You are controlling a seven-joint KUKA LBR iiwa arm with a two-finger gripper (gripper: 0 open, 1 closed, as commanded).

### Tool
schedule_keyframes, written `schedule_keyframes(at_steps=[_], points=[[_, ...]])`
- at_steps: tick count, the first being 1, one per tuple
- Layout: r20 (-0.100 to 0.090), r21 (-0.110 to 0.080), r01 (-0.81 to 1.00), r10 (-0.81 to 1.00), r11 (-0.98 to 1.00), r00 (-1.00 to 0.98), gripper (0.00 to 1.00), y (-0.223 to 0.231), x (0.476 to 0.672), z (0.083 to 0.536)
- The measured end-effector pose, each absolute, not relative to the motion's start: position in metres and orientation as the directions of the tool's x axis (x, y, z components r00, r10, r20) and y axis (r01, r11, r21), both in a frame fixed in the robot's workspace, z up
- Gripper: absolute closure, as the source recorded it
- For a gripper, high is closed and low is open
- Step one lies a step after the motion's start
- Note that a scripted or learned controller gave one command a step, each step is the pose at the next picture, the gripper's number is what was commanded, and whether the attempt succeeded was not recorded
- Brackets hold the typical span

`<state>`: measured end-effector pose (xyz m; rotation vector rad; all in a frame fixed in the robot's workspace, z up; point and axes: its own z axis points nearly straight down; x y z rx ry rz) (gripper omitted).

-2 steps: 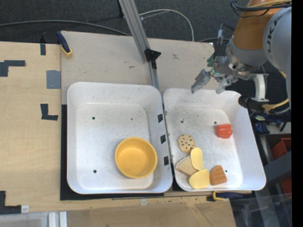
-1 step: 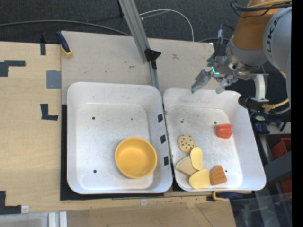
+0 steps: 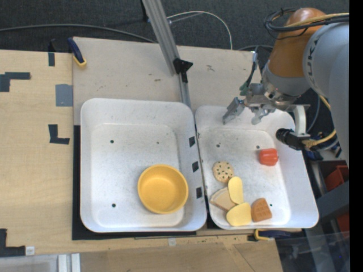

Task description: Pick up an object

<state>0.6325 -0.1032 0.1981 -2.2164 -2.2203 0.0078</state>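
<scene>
**Hovering over right bin's far edge, fingers spread, nothing held**

Counting two white bins side by side: left bin (image 3: 91, 152), right bin (image 3: 295, 174). One arm (image 3: 317, 44) reaching in from the right, orange band above the wrist. One gripper (image 3: 245, 113) poised over the far rim of the right bin, fingers (image 3: 231, 112) apart, nothing between them.

Left bin contents: one yellow bowl (image 3: 163, 188), upright, near the front wall, toward the divider side. Rest of that floor bare, wide room all round the far half.

Right bin contents, six pieces: one red block (image 3: 269, 156) alone near the right wall; one round cookie (image 3: 223, 170); two pale yellow pieces (image 3: 235, 189), (image 3: 239, 215); one tan bread slice (image 3: 221, 199); one brown chunk (image 3: 261, 209). Last five clustered at the front-left, touching or overlapping, close to front wall and divider. Red block well apart from the cluster, open floor on its far and near sides.

Far half of right bin floor bare beneath the gripper.
</scene>
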Motion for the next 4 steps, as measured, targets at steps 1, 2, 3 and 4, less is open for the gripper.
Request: schedule_keyframes(at_steps=[1,2,3,4], points=[[-0.001,-0.006,1.0,1.0,0.003,-0.003,0.0,-0.101,0.639,0.15],[-0.001,-0.008,1.0,1.0,0.002,-0.002,0.0,-0.107,0.645,0.093],[-0.001,-0.002,1.0,1.0,0.003,-0.003,1.0,-0.106,0.646,0.107],[0.0,0.005,1.0,1.0,0.002,-0.002,1.0,-0.1,0.645,0.168]])
